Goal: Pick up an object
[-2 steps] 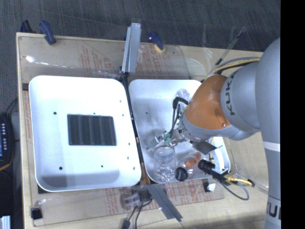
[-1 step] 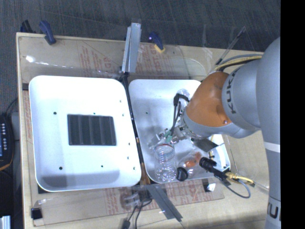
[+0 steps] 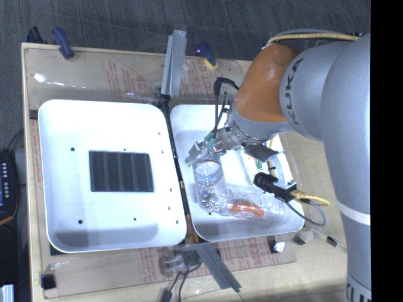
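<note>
My gripper (image 3: 203, 148) hangs over the upper middle of the right bin (image 3: 189, 121), reaching in from the right under the orange band of the arm. Just below it lies a clear plastic bottle (image 3: 211, 184), stretching toward the bin's front. An orange object (image 3: 247, 209) rests to the bottle's right near the front wall. A small green and white item (image 3: 260, 164) peeks out beneath the wrist. The gripper's metal fingers sit just above the bottle's top end, and whether they touch it is unclear.
The left bin (image 3: 56, 168) has a dark slotted panel (image 3: 121, 171) in its floor. A grey bar (image 3: 172, 61) stands between the bins at the back. Blue clamps (image 3: 62, 43) hold the bench's rear edge. A black cable connector (image 3: 272, 185) hangs over the right bin.
</note>
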Controlling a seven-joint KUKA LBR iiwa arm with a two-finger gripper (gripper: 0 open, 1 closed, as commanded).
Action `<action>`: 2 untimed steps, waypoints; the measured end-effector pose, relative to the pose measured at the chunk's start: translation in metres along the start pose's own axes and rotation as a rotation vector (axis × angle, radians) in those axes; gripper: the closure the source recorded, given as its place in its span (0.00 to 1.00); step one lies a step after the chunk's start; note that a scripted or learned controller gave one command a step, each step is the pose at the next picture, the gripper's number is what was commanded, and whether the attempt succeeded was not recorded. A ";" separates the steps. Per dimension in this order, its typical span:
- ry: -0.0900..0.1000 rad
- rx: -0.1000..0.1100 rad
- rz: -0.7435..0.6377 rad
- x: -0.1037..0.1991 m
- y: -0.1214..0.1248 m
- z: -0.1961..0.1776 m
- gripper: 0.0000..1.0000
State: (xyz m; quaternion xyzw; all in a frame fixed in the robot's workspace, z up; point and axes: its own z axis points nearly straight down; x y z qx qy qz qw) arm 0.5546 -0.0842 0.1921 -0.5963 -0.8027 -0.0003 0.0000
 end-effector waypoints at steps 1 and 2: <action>-0.004 -0.001 0.082 -0.001 -0.035 0.055 1.00; -0.002 -0.001 -0.162 0.004 0.015 -0.027 1.00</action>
